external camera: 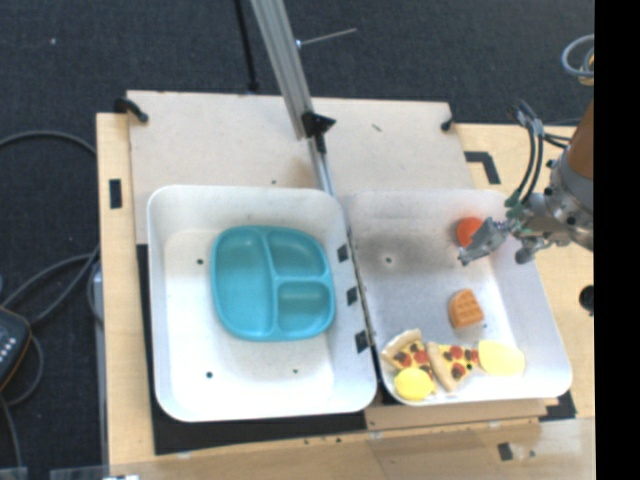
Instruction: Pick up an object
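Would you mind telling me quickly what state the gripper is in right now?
Gripper: above the right bin, next to the orange ball; open or closed cannot be told.

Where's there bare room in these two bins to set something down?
Right bin: bare floor on its left, from the divider to the bread. Crowded along the near edge: pizza, lemon. The pincer hangs by the tomato. Left bin: only margins around the blue tray.
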